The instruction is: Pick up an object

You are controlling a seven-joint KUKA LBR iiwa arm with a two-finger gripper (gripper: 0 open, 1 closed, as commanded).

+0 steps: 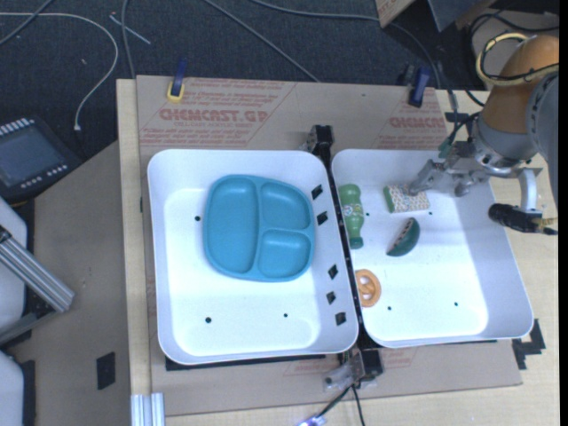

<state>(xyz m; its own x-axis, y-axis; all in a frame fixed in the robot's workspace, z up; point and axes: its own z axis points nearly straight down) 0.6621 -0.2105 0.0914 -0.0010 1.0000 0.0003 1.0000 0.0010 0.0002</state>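
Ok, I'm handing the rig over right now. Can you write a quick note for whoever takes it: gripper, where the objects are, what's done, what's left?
Gripper: low in the right bin, at the far side, right beside the speckled block. Whether its fingers are open or shut cannot be told from this view.
Right bin also holds: green bottle along the left wall, watermelon slice near the middle, pretzel toward the near left corner.
Left bin: blue divided plate.
Done: nothing visibly lifted; all objects lie in the bins.
Left: grasp one object, likely the block, and raise it.
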